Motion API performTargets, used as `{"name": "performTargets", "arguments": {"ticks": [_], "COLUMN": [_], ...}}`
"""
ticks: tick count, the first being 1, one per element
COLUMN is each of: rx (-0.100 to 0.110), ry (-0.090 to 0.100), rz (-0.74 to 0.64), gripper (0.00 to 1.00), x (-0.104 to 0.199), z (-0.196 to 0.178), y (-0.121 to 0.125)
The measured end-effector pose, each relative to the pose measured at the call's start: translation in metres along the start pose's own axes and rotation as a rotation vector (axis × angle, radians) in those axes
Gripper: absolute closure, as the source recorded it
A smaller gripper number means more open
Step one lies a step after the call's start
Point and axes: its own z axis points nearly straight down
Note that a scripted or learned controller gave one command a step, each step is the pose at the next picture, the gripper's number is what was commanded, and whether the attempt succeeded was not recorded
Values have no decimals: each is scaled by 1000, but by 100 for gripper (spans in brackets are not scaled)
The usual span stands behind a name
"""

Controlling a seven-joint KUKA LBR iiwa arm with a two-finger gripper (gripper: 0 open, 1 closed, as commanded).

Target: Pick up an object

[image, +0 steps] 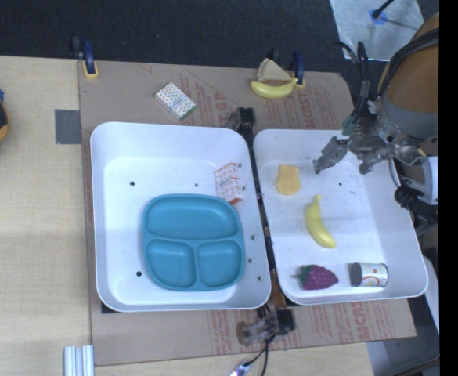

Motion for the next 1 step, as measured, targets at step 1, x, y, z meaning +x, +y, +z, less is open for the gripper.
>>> {"name": "performTargets", "arguments": {"ticks": [1], "rx": [2], "ry": [-1], "rz": [0], "gripper": [0], "x": [-33], "z": [101], "y": [-9]}}
